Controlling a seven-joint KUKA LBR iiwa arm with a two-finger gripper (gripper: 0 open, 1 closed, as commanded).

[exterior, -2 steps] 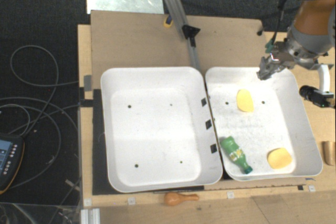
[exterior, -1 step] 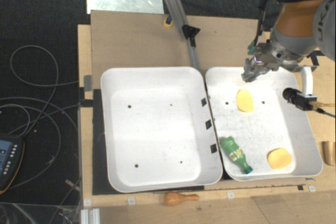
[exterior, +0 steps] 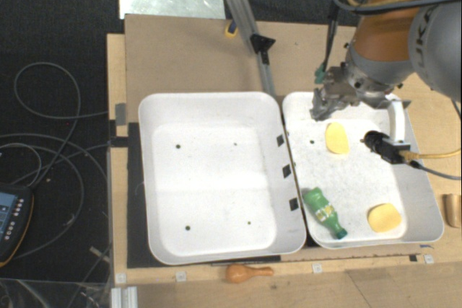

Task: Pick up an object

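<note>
Nearest the camera, on the bare counter [exterior: 346, 285] edge below the bins, lay a small orange-brown pear-shaped object [exterior: 248, 272], outside either bin.

Right bin [exterior: 426, 223], front part: green bottle [exterior: 324, 213] lying on its side, long axis running from upper left to lower right, close to the bin's left wall. Yellow block [exterior: 384, 217] sat to its right, near the front right corner, well apart from the bottle.

Further back in the same bin: yellow oval object [exterior: 336, 138], long axis roughly front to back. Hand [exterior: 322, 109] hung just beyond it, toward the back left of the bin. Oval object lay just in front of the hand and slightly to the camera's right, near but apart; judged the closest candidate for the pick. Whether the hand was open or closed could not be told; nothing was seen held in it. A black fitting [exterior: 380, 144] with an orange cable sat just right of the oval object.

Left bin [exterior: 155, 177]: white floor with a few dark specks.

Judgement: a short move forward and down would put the hand over the oval object; closing across its short axis seems easier.

Surface and room: brown board counter under both bins, grey pole [exterior: 242, 7] slanting in from the back, dark carpet with loose cables [exterior: 43, 119] at left, pendant [exterior: 13, 221] at the far left edge.
</note>
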